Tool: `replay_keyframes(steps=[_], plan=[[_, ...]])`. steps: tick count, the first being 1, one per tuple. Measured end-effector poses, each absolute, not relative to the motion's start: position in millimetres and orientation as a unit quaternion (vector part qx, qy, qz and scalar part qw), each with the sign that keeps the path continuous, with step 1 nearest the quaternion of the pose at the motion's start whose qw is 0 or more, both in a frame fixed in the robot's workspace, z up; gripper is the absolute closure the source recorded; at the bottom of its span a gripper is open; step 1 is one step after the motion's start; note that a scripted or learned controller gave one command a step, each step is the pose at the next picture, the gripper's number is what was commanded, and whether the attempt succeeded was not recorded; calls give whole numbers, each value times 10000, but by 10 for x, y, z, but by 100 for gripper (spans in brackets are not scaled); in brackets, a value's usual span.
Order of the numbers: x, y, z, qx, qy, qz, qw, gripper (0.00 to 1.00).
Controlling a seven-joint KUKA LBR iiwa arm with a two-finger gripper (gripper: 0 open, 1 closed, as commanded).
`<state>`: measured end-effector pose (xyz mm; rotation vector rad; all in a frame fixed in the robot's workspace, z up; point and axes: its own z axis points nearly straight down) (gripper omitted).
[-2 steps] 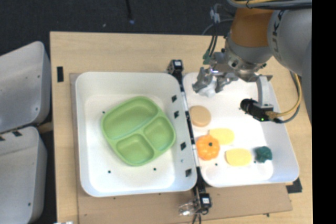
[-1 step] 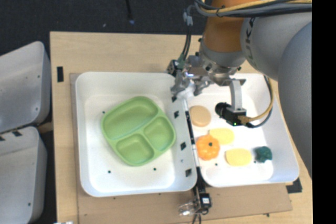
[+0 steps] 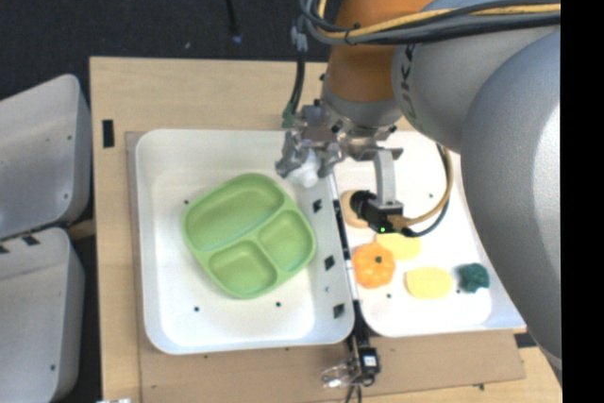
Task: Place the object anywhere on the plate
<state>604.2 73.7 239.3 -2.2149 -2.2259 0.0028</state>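
Camera view puts the end effector (image 3: 307,160) at frame centre, over the upper right corner of the left bin (image 3: 170,316); you cannot tell its opening, since the orange wrist hides much of it. The green plate (image 3: 249,234) sits mid-left. In the right bin (image 3: 444,321), lower right, lie an orange object (image 3: 374,266), a yellow piece (image 3: 427,282) and a small teal item (image 3: 472,276), too small to identify.
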Motion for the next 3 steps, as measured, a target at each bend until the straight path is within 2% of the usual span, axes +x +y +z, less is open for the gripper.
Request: replay_keyframes(steps=[1, 2, 3], plan=[[6154, 1220, 2507, -7048, -7094, -13, -4, 100], [6160, 1307, 2318, -7055, -7087, 10, 1, 100], [6160, 1306, 2327, -7055, -7087, 6, -2, 0]])
